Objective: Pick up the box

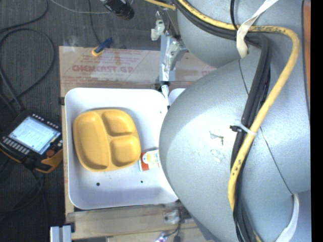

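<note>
Camera view: box (150,160) beside yellow tray (106,139)

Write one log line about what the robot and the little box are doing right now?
arm: over bins, covers right one | box: in left bin, beside yellow tray, partly under arm | pickup: not seen

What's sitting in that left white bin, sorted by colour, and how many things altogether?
Yellow: 1, the divided plate
White with red: 1, the small box, partly hidden behind the grey arm
Total: 2 in the left bin
</note>
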Controlling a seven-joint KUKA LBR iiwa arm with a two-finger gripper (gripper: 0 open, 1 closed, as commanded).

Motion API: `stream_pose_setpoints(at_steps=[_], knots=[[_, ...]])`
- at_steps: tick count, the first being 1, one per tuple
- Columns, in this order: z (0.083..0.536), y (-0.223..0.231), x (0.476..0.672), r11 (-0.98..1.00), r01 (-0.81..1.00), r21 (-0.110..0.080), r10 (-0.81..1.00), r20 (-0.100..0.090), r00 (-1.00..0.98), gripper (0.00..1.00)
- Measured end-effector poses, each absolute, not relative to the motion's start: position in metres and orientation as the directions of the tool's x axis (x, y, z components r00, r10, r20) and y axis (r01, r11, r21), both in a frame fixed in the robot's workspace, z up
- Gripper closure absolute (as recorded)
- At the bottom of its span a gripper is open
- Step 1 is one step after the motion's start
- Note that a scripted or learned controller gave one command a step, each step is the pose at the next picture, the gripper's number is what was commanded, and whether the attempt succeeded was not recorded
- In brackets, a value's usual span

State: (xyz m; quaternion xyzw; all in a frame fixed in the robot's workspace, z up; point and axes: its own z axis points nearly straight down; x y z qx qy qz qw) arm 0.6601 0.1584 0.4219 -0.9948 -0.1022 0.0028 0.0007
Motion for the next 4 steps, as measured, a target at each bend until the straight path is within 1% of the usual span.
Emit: stream_pose_setpoints(at_steps=[1, 2, 3, 4], knots=[[0.4307, 0.1036, 0.6340, -0.979, 0.203, -0.002, 0.203, -0.007, 0.979, 0.00], [0.4356, 0.1062, 0.6340, -0.978, 0.208, -0.007, 0.208, -0.016, 0.978, 1.00], [0.4356, 0.1063, 0.6340, -0.978, 0.208, -0.008, 0.208, -0.016, 0.978, 0.00], [0.4402, 0.1087, 0.6340, -0.977, 0.212, -0.013, 0.213, -0.025, 0.977, 1.00]])
